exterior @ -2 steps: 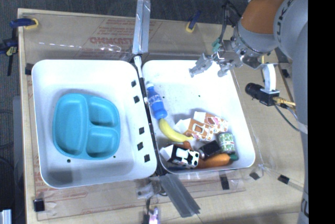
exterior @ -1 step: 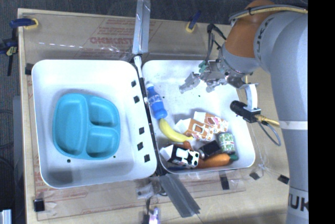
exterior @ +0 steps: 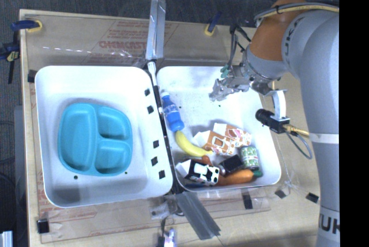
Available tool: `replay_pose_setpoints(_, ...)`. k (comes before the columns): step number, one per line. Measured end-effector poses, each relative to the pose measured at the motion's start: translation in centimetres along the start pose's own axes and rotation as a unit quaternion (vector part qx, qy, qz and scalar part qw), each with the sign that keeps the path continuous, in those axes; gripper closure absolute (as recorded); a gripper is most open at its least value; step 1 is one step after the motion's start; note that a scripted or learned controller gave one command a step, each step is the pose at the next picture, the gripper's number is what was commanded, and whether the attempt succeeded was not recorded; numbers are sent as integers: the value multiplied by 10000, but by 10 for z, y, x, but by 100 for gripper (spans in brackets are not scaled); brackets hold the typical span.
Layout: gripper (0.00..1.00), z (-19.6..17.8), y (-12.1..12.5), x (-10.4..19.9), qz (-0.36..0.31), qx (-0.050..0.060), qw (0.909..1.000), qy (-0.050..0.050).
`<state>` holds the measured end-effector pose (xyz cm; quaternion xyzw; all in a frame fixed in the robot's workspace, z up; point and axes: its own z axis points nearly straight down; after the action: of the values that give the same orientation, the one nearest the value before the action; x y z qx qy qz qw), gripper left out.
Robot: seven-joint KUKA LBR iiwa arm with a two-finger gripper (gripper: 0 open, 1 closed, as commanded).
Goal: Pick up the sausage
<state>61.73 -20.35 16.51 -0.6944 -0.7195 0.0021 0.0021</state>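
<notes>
We find the grey two-finger gripper [exterior: 222, 90], its state indeterminable, poised at the right bin's far end, the orange-brown sausage [exterior: 236, 178] lying crosswise toward the near wall.

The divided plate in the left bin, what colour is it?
Light blue. The divided plate shows best in the camera view, lying in the left bin.
</notes>
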Motion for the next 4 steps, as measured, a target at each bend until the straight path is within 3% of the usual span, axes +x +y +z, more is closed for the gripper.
replay_pose_setpoints(1,100,-5,3,-7,415,-26,9991,-5)
replay_pose_setpoints(2,100,-15,3,-7,392,-18,9992,-5)
replay_pose_setpoints(3,0,-15,3,-7,390,-17,9992,-6)
replay_pose_setpoints(4,0,75,-41,10,732,-4,9973,7)
